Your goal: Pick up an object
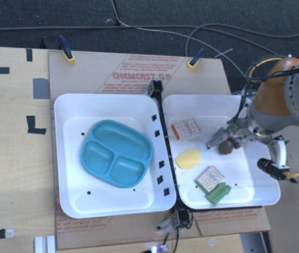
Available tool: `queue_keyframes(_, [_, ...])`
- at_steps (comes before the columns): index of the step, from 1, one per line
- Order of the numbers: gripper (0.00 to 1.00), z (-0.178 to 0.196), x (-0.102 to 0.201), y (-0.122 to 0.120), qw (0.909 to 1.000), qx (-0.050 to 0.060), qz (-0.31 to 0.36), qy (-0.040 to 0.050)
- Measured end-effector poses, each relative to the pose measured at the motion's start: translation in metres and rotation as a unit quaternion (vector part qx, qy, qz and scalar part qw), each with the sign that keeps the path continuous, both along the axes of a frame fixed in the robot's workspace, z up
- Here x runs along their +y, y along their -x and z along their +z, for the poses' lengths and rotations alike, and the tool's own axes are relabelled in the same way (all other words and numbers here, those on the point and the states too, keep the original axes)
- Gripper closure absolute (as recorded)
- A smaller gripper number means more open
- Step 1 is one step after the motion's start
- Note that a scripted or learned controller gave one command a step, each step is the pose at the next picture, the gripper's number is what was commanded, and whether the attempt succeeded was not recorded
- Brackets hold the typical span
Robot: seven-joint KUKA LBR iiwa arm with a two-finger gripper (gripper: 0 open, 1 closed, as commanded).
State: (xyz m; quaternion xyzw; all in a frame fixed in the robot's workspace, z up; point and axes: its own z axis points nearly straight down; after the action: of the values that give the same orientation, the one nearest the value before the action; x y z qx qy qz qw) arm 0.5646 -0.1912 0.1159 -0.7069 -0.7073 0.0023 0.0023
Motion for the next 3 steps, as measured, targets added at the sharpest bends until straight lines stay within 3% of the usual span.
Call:
queue_keyframes(1, [1.00,0.014,0.001,-0.002,1.0000,-0.003,0.001,0.0000])
queue_keyframes(3, [1.00,0.130,0.000,-0.009,1.0000,-0.006,0.001,0.0010])
